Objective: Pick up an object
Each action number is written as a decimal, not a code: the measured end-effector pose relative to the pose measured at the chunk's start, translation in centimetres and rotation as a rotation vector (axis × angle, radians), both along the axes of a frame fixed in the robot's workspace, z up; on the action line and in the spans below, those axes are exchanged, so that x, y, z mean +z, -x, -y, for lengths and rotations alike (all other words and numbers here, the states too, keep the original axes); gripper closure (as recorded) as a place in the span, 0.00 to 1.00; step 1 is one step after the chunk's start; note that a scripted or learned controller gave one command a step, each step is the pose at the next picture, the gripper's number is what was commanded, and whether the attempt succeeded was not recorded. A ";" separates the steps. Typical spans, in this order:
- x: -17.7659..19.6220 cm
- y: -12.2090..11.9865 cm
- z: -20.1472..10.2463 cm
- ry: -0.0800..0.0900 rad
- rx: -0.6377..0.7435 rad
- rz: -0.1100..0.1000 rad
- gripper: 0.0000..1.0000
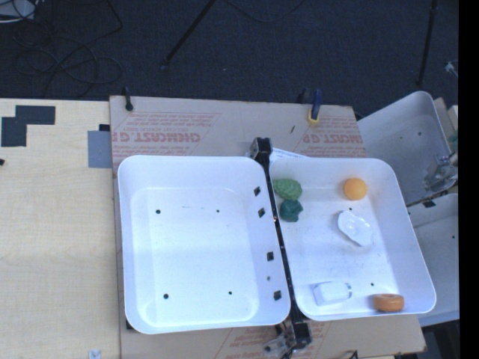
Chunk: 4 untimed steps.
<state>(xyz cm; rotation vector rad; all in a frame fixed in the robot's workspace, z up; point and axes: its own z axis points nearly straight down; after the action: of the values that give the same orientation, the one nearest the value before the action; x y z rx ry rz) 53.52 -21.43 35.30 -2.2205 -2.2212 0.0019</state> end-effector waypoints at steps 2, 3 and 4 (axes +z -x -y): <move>-12.3 6.0 -0.4 -0.003 -0.001 -0.006 1.00; -18.3 3.3 -1.9 -0.004 0.002 -0.005 1.00; -18.0 3.3 -1.8 -0.002 -0.002 -0.002 0.00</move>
<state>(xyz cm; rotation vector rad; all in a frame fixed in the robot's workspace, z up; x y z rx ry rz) 50.22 -19.65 17.34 -2.2206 -2.2179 0.0019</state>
